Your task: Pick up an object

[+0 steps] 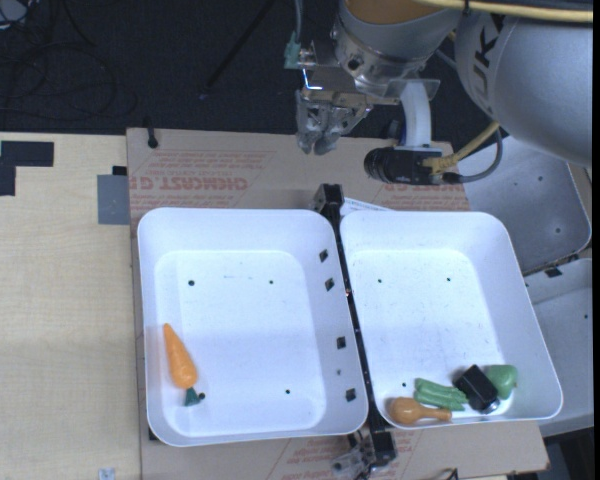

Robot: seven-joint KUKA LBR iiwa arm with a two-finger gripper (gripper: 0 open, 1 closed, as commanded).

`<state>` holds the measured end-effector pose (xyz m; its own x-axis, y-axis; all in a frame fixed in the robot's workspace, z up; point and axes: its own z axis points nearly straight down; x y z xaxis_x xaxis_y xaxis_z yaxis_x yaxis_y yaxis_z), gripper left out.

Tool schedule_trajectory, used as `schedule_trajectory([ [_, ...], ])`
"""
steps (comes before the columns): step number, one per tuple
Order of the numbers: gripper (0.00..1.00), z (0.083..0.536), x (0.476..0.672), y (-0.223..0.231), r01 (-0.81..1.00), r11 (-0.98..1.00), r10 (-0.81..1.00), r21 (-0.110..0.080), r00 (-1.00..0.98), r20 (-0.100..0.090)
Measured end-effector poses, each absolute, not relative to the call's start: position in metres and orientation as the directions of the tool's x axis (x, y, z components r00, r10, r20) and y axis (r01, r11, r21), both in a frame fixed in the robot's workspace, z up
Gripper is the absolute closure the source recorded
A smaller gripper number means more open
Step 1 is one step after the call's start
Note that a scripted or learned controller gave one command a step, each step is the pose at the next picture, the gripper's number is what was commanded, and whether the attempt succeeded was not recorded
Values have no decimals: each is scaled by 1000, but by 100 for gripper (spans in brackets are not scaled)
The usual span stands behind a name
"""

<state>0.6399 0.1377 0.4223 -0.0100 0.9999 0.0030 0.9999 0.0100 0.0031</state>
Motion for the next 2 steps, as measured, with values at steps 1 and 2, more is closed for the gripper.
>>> schedule_trajectory([
  [1,100,496,556,101,1000,-3,1000,2,3,1],
  [2,100,518,538,173,1000,8,1000,-1,-8,1],
])
